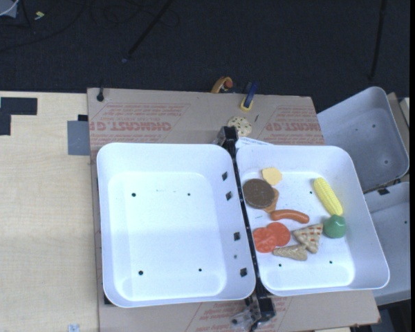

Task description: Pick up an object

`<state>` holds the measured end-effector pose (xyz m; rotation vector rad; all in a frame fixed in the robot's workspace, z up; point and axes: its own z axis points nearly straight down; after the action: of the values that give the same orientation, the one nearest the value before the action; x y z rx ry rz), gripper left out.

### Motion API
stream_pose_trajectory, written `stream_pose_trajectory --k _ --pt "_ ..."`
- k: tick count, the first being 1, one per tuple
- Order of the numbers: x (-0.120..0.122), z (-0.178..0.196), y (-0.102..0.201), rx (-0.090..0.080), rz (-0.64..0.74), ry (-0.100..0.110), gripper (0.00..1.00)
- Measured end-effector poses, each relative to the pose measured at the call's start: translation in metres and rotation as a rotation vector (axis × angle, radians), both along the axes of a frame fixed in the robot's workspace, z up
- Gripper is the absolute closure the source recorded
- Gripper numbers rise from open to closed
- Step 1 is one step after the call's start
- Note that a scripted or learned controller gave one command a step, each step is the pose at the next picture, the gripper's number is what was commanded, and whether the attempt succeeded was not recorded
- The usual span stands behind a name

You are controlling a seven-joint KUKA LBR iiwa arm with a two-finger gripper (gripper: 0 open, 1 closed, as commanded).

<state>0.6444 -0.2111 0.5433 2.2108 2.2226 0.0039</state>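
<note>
From my remote seat, everything worth picking sits in the right-hand shallow white plastic bin (363, 268), while the left-hand shallow white plastic bin (117, 185) offers me no target. I can't tell how the gripper's fingers are set, so I plan without that knowledge.

Taking the right bin as a clock face, the long yellow plastic corn cob (327, 196) lies at about two o'clock, well apart from its neighbours, and I judge it the safest target. The small green rounded plastic piece (334, 227) sits at three o'clock, just beside the tan waffled triangular wedge (308, 236).

The trouble, as I see it, is the cluster near the centre and toward nine o'clock. The round dark-brown patty disc (259, 193) touches the pale yellow chunk (271, 176) at its one o'clock, and the orange-red sausage (289, 216), flat red slice (271, 237) and second tan wedge (291, 252) crowd together. A descent there could straddle two pieces, pinch neither, or scatter them. The flat slice and patty look too thin to grip, and the patty lies close to the bin's wall, where a finger might strike the rim.
</note>
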Motion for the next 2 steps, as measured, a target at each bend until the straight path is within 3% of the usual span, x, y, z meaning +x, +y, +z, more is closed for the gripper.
stream_pose_trajectory --k 1,2 --pt "-0.048 -0.126 -0.003 0.008 -0.008 0.022 1.00" --pt "0.000 -0.049 0.000 0.000 0.000 0.000 1.00"
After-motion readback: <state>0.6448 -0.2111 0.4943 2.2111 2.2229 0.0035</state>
